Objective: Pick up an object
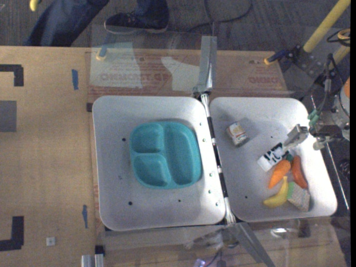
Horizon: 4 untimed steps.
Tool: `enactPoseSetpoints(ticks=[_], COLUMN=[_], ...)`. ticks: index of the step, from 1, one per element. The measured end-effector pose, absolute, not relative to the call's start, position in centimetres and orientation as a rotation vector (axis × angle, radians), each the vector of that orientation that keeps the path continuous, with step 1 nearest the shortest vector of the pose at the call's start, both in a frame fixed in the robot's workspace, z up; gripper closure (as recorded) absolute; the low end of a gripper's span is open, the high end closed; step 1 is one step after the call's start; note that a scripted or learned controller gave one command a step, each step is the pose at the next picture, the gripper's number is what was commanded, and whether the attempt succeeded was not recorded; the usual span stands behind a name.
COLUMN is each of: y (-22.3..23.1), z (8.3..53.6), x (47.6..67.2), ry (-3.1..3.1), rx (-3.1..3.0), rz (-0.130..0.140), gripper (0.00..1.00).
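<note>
Grey pincer (pixel 296 133) hangs above the right bin (pixel 253 196); its spread is unclear.

A teal, three-compartment plastic plate (pixel 166 154) lies in the white left bin (pixel 111 193). In the white right bin (pixel 256 199) are a yellow toy banana (pixel 278 196), an orange toy carrot (pixel 279 172), a red-orange toy pepper (pixel 299 173), a small cream box with a red-and-green label (pixel 237 132) and a white card with black print (pixel 272 156). The tabletop (pixel 44 166) is tan wood with blue tape marks (pixel 74 79) and black corner marks (pixel 13 74).
</note>
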<state>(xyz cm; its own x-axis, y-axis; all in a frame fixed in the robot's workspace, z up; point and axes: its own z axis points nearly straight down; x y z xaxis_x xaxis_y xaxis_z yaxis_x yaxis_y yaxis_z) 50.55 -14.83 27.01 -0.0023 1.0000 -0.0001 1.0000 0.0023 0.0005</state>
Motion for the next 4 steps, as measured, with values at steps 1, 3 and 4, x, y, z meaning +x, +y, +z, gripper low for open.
enactPoseSetpoints(ticks=[1,3,4], y=[-17.4,-19.0,-13.2], z=[15.9,10.4,19.9], x=[51.6,51.8,55.6], ry=[2.316,2.308,2.319], rx=[2.121,2.126,2.118], rz=[0.001,0.003,0.001], gripper=[0.00,1.00,1.00])
